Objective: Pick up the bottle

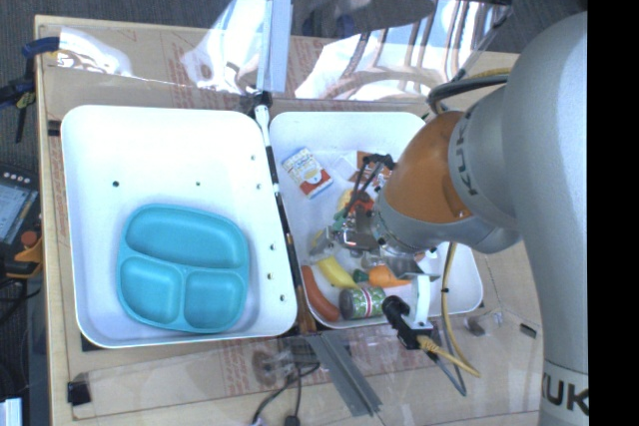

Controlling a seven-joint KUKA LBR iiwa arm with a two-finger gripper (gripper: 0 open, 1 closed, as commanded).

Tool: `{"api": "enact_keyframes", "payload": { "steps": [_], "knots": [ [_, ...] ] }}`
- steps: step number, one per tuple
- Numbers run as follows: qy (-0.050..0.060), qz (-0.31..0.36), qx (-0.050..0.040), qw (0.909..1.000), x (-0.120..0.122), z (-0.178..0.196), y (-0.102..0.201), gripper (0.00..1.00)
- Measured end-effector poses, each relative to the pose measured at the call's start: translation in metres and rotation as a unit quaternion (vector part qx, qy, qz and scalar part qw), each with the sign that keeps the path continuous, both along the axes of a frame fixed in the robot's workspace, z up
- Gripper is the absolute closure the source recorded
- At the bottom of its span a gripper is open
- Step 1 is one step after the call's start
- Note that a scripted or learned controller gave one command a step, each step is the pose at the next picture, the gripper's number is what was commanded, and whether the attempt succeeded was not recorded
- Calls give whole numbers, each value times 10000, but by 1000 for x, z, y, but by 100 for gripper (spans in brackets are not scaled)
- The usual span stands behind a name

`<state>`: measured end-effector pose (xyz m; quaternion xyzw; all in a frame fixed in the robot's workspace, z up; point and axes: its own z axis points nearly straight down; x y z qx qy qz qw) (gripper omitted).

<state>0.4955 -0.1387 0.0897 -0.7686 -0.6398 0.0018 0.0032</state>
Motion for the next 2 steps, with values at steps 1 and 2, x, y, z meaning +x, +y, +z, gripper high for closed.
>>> {"api": "enact_keyframes", "payload": {
  "steps": [1, 2],
  "knots": [
    [26, 21, 3, 10000, 0, 8, 0, 100],
    [25, 22, 3, 10000, 0, 8, 0, 0]
  ]
}}
